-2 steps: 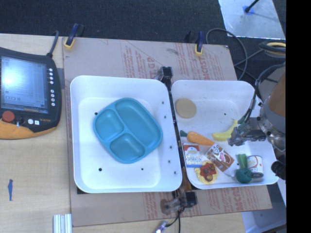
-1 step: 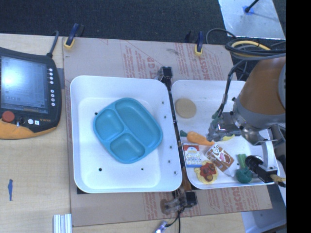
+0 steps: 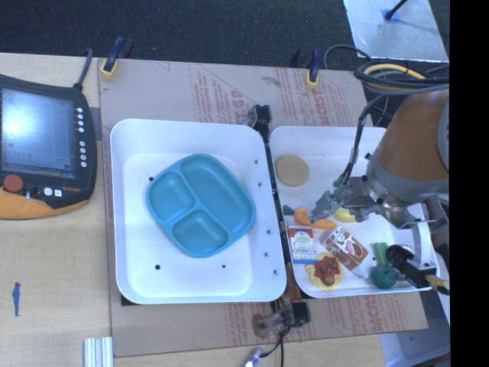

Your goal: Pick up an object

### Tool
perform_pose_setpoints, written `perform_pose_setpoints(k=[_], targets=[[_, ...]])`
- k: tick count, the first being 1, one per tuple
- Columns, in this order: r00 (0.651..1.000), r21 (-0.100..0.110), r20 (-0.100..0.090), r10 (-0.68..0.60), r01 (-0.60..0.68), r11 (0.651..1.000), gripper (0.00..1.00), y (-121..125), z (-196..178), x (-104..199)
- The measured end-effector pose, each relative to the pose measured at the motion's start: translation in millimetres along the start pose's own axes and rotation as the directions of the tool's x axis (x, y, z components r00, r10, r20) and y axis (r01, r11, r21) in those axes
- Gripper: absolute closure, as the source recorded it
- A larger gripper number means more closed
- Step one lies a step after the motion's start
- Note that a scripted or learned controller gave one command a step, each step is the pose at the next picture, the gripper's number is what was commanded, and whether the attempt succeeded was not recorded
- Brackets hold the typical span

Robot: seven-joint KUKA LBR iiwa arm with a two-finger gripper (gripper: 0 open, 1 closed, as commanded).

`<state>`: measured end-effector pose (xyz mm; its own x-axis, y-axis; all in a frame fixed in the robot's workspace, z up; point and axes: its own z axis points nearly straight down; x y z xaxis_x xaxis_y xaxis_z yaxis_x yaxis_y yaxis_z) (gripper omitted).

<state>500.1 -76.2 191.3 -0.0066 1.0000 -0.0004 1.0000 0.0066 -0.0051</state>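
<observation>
Several small toy foods crowd the right bin; orange carrot just left of the end effector, probably light, hard, slick—grip mid-body. Grip state: cannot tell.

The scene I worked in was brightly and evenly lit from above. Glare washed out the left bin and the right bin, leaving their white walls almost featureless, and the pendant screen was bleached pale. Shadows were faint and short. The frame was soft overall; my own arm looked blurred, and the small items beneath it lacked crisp edges.
</observation>
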Motion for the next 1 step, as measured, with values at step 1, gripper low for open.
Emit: perform_pose_setpoints(k=[1], targets=[[1.000, 0.000, 0.002, 0.001, -0.001, 1.000, 0.00, 60.2, 80.4, -34.3]])
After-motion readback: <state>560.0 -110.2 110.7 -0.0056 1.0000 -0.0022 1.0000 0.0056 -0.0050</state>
